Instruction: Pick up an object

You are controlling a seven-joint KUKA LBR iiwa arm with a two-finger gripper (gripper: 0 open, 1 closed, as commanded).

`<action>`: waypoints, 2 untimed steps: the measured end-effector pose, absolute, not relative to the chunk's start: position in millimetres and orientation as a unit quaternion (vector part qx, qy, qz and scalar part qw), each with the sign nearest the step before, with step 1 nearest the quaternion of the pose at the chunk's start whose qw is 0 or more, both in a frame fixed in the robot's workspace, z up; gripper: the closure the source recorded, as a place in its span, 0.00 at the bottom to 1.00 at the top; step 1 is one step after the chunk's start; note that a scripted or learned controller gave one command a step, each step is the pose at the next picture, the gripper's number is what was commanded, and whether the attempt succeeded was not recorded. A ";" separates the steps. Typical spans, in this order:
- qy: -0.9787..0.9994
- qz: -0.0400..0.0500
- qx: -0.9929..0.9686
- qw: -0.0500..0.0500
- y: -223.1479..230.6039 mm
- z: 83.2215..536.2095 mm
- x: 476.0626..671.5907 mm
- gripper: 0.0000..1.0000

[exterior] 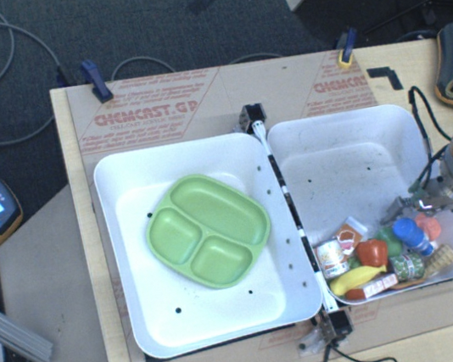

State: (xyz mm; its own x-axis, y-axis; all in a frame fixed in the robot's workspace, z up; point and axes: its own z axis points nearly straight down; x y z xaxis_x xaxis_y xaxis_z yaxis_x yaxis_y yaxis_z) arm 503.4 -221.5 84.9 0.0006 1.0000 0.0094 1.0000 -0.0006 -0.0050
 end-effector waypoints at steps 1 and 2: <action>-0.710 -0.003 -0.705 0.000 -214.8 84.6 592.1 0.00; -0.709 -0.005 -0.705 -0.011 -218.2 228.4 672.8 0.00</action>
